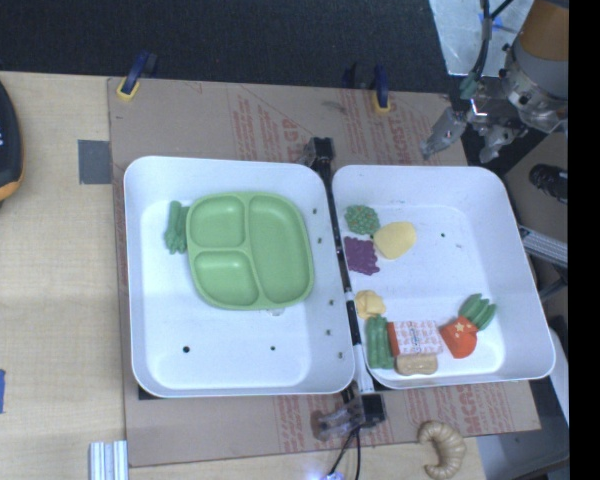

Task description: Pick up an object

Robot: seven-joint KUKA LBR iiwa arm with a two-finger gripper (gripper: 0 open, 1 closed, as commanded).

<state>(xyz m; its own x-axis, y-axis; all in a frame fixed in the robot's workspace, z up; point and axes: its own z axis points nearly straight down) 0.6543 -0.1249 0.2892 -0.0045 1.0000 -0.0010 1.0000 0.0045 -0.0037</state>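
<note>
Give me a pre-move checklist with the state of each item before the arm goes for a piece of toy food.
1. Gripper carries nothing: ok, fingers spread, nothing between them.
2. Gripper above a target: not ok, it hangs beyond the far edge of the right bin.
3. Free-standing target available: ok, the yellow lemon has bare floor to its right.
4. Near-edge cluster easy to grasp: not ok, red-and-white packet is crowded by neighbours.
5. Green divided plate out of the way: ok, in the left bin.
</note>
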